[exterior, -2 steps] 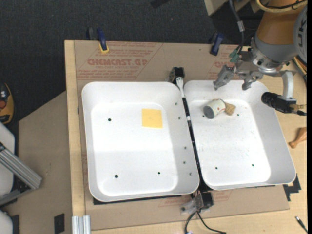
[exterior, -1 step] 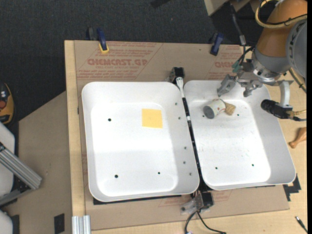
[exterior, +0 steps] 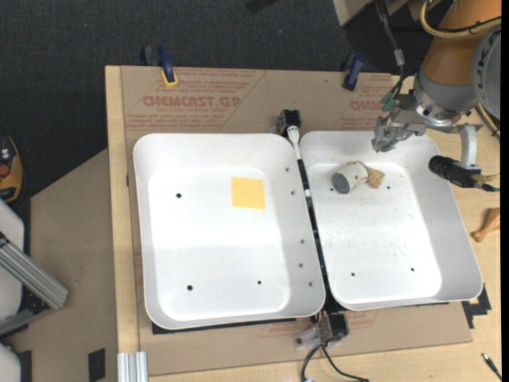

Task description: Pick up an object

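Observation:
A flat yellow square (exterior: 247,192) lies in the left white bin (exterior: 159,237), a little above its middle. In the right white bin (exterior: 445,261), near the far end, rests a small pale object with a grey round end (exterior: 347,178), and a tan piece (exterior: 374,179) touches its right side. My gripper (exterior: 389,139) hangs over the far rim of the right bin, up and to the right of that small object and apart from it. Nothing shows in its grasp.
Both bins sit on a brown board (exterior: 119,213) held by blue clamps (exterior: 165,64) at the back. A black divider strip (exterior: 306,205) runs between the bins. A tan wooden piece (exterior: 485,230) lies outside the right bin's right rim.

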`<move>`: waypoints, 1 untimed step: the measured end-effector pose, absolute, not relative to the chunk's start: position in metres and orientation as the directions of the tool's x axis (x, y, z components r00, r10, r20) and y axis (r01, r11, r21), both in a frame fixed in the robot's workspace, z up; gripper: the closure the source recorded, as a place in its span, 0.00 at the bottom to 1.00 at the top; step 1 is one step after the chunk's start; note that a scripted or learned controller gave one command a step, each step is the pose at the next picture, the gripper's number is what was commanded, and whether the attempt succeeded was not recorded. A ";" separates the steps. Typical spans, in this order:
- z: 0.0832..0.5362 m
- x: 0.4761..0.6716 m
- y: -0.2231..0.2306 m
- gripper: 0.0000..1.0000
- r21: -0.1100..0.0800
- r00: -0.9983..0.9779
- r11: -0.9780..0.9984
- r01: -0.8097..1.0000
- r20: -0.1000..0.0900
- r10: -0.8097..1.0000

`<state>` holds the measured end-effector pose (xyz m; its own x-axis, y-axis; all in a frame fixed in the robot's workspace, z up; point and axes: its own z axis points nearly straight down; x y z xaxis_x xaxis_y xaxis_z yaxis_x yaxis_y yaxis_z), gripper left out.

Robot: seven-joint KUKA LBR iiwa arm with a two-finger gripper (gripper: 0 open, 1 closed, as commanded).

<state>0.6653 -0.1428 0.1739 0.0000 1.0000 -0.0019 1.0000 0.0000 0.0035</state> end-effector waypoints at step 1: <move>0.440 0.668 -0.114 1.00 0.023 -0.004 0.004 1.000 -0.004 1.000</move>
